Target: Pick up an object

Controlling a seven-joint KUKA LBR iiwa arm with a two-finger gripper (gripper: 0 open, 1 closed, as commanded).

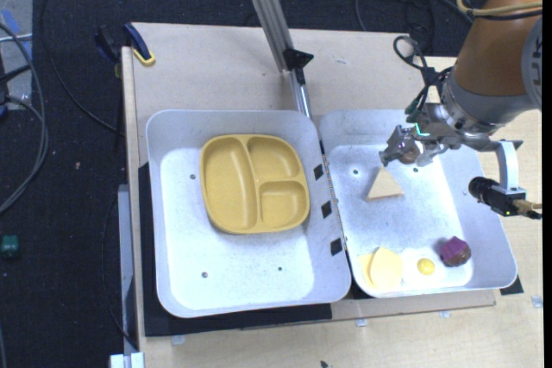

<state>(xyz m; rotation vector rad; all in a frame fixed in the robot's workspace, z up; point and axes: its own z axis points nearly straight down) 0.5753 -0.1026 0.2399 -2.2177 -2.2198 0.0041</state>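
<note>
Approach step, nothing grabbed yet. My fingers (404,152) hang over the right bin (487,220), just at 12 o'clock of the wedge (385,185); can't tell if they're spread or pressed together. Next move, I judge: drop straight down onto the wedge and pinch. Purple ball (454,251) and yellow bits (385,268) lie at 5 o'clock. Left bin (172,271) holds a yellow tray (255,183). Tan worktop (207,65), cables on dark floor.

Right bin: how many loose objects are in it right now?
4. A tan wedge sits mid-bin just below the hand; a pale yellow piece, a small yellow ball and a purple lump line the near edge.
</note>
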